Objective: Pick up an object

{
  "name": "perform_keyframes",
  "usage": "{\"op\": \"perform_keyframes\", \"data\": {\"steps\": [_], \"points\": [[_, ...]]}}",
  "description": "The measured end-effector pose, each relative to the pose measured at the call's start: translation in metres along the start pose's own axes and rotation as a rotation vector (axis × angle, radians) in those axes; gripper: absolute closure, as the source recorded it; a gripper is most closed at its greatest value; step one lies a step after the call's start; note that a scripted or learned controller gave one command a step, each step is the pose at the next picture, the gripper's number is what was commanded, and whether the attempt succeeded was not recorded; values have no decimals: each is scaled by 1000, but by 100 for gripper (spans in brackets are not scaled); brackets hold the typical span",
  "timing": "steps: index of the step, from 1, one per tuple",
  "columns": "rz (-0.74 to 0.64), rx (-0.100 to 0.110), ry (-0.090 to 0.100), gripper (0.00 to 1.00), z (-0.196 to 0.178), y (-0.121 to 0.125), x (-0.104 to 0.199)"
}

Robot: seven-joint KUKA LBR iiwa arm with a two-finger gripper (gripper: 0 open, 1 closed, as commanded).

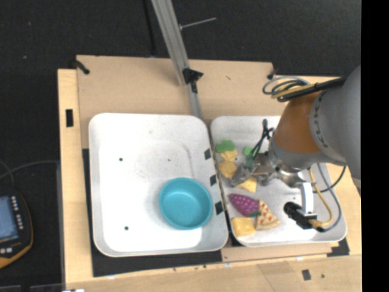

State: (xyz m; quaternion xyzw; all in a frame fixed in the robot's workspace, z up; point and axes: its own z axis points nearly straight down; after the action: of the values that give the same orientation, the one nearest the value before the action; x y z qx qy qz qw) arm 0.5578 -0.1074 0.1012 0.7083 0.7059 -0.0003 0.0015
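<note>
Gripper (246, 176) low in right bin (331, 239), over yellow toy food (228, 168); opening impossible to tell. Probably light, stiff, smooth plastic; best pinched across narrow sides.

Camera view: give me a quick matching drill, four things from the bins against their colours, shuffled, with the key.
Things:
1. bowl in the left bin
2. grapes in the right bin
3. pizza slice
4. band on the arm

Colours:
A. purple
B. orange
C. blue
D. yellow-orange with red spots

Pairs: 1-C, 2-A, 3-D, 4-B
</note>
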Motion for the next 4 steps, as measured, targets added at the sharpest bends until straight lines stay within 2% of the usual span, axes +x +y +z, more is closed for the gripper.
{"op": "perform_keyframes", "data": {"steps": [1,2,4], "points": [[4,-4,1,100,-11,1,-1],[-7,-4,1,100,-64,9,6],[-7,0,1,100,-161,11,-6]]}}
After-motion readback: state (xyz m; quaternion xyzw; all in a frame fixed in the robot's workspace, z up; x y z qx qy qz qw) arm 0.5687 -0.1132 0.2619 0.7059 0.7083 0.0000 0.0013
